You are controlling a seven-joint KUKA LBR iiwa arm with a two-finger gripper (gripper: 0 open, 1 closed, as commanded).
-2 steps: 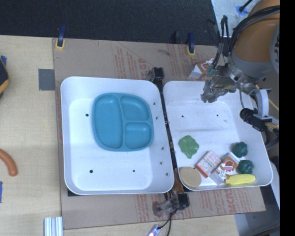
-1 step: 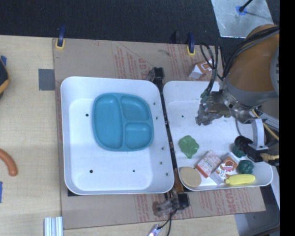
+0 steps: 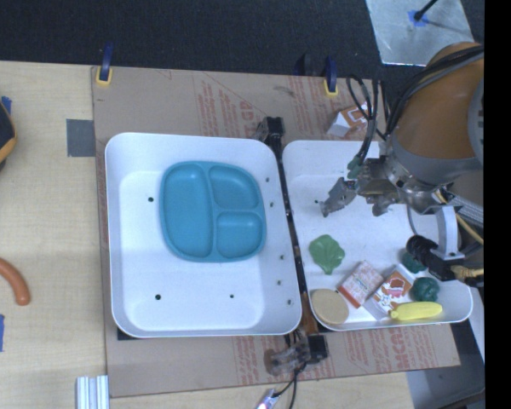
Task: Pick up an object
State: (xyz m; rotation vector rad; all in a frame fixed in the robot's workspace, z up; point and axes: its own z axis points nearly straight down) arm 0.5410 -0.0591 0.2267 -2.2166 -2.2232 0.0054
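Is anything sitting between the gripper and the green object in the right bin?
Nothing visible. The two-finger gripper hangs over bare white floor in the shallow right bin, and the green leafy-looking toy lies below it in the image with only bin floor between. The red-and-white packets and yellow banana-shaped toy lie farther off.

A pale wooden bench (image 3: 43,220) carries a sheet of brown cardboard (image 3: 196,100) with faint red printing, held at its far edge by two clamps (image 3: 105,66). Beyond the bench lies dark carpet (image 3: 196,15), with a light grey patch (image 3: 413,20) at the upper right. A square of grey tape (image 3: 80,137) sits on the wood just left of the cardboard. Lighting is even and soft.
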